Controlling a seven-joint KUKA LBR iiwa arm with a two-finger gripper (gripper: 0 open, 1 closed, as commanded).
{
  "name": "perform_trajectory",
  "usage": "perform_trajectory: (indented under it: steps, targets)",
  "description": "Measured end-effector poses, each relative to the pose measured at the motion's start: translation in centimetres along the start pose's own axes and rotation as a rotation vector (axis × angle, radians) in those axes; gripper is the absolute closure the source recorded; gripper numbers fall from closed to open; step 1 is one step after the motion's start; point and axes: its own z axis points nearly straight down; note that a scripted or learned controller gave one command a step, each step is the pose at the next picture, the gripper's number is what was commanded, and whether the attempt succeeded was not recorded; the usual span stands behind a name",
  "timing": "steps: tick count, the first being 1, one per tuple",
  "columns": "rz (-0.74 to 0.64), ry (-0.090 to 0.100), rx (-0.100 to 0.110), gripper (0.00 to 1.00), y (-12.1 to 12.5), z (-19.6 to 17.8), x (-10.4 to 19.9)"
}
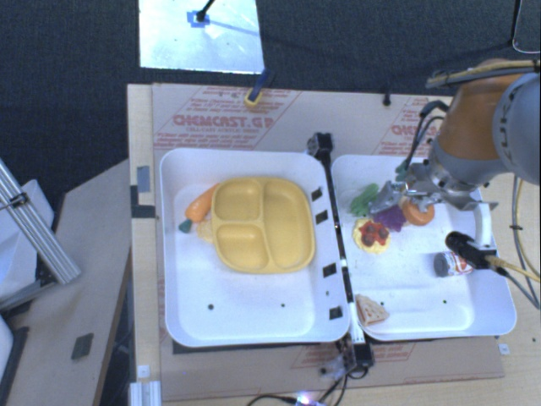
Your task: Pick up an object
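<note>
Grey arm with orange band (473, 125) enters from 3 o'clock, metal two-finger gripper (404, 194) low over the right shallow white bin (423, 311), at its 12 o'clock end. Finger state: cannot tell. Just beside the gripper: purple toy piece (390, 218), orange round toy (418, 213), green leafy toy (365, 198). Yellow-red toy (372, 235) at 6 o'clock of them. Left white bin (245, 320) holds yellow compartment plate (262, 225), orange toy carrot (200, 204) touching its 9 o'clock edge.
</note>
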Motion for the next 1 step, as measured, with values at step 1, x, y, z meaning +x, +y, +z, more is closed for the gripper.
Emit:
perform_trajectory:
  steps: [1]
  targets:
    - [-0.001,-0.003,-0.011,0.0,0.39,4.11,0.6]
